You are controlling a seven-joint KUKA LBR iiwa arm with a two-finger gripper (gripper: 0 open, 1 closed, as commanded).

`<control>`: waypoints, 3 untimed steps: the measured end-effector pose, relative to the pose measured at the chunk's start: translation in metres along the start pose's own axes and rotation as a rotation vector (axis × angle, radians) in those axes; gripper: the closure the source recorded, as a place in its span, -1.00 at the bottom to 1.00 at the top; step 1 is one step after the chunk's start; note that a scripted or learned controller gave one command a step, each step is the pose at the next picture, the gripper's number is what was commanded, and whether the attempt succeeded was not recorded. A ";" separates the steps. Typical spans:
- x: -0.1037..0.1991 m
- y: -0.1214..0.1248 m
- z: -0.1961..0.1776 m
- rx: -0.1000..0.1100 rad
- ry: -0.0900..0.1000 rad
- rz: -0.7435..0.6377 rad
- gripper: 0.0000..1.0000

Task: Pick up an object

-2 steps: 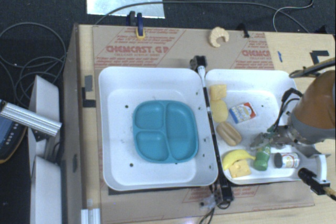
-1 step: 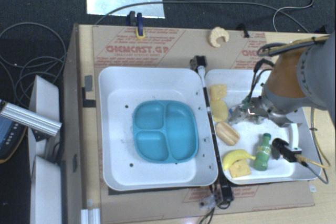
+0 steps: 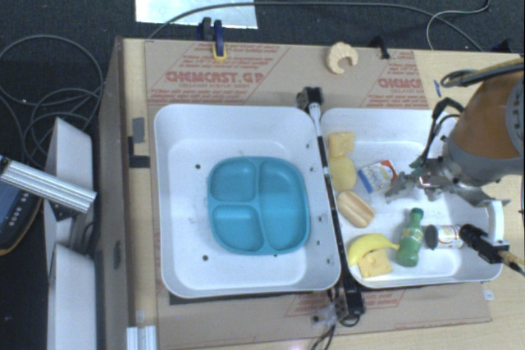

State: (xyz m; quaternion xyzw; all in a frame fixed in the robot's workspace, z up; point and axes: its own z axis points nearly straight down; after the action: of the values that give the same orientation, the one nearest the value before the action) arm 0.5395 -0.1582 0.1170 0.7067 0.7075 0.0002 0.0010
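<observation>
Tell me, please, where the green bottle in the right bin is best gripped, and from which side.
Probably just under the cap of the green bottle, coming straight down. It seems to lie lengthwise, and the banana crowds its lower part, so the tool should close across the narrow width higher up.

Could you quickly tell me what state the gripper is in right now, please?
Gripper: cannot be told whether open or closed; it is low over the right bin, beside the small red-and-white carton.
</observation>
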 end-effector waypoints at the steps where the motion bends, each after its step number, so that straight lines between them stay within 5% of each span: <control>1: -0.008 -0.033 0.033 0.001 0.001 0.000 -1.00; 2: -0.035 -0.027 0.032 0.000 0.000 0.000 -1.00; 3: 0.006 -0.053 0.033 0.001 0.001 -0.002 -1.00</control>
State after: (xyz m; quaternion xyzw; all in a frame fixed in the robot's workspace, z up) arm 0.4868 -0.1524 0.0843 0.7062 0.7080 0.0005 0.0003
